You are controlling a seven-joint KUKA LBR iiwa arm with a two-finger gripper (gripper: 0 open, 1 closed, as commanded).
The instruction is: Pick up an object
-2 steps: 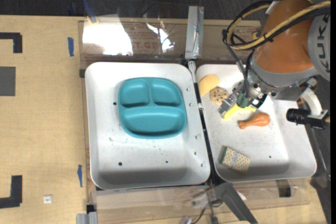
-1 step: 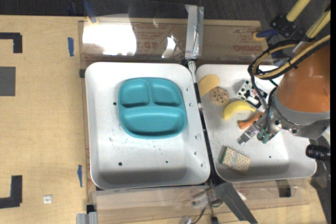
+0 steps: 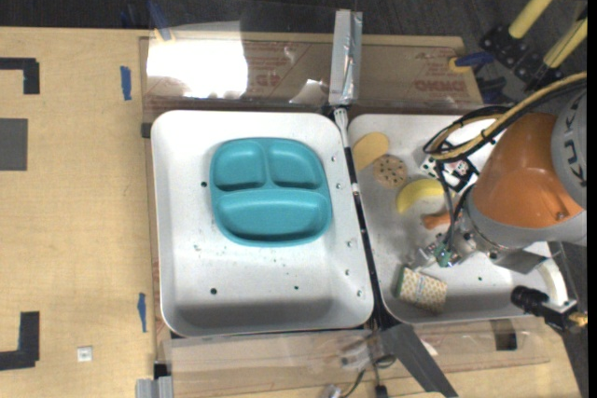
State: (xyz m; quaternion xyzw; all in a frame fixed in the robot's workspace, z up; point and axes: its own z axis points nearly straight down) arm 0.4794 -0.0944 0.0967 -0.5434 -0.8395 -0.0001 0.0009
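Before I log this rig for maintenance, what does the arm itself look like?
The arm is grey with a broad, rounded orange band above the wrist. Black and yellow cables loop along its outside toward the gripper, next to a small white tag with dark marks. The gripper end looks dark and metallic, with small greenish parts; finer detail is too small to tell.

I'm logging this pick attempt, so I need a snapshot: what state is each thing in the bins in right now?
teal divided plate: upright in the left bin, compartments bare.
tan round piece: lying flat, right bin.
cookie: flat, beside the tan piece.
yellow piece: resting loose.
orange-red piece: lying partly under the arm.
patterned cup: tipped on its side.
gripper: low over the right bin, nothing visibly held.
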